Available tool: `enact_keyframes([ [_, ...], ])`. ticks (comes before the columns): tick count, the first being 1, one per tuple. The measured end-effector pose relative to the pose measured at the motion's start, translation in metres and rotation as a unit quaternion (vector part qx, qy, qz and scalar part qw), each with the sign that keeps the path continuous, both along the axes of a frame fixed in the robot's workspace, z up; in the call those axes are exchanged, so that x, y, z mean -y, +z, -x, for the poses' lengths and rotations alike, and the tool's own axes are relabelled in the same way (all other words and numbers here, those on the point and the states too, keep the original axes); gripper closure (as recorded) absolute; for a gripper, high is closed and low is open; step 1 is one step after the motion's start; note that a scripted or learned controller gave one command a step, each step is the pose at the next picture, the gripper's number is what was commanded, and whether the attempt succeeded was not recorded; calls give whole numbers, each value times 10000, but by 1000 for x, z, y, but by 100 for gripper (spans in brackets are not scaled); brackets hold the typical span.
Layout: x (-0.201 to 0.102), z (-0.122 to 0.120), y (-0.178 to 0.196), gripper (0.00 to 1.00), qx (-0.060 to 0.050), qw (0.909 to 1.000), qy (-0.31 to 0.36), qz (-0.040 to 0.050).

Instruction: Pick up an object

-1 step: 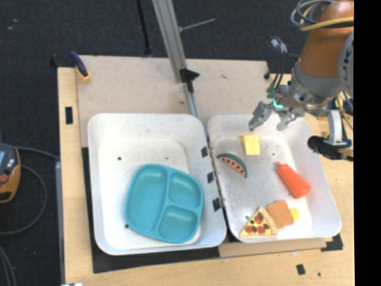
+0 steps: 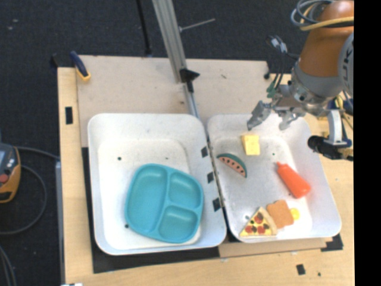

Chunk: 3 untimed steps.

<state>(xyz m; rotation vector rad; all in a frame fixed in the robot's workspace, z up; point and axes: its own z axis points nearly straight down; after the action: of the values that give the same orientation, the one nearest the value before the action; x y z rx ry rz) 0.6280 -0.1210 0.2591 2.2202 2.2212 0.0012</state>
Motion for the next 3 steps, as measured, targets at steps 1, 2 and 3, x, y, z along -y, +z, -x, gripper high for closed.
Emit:
enact_keyframes([
  [1,2,0,-42,0,-15,10000,-3,8],
  [2,10,-8,-95,0,-13,10000,-4,10],
  [3,12,-6,-138,0,-18,10000,-9,7],
])
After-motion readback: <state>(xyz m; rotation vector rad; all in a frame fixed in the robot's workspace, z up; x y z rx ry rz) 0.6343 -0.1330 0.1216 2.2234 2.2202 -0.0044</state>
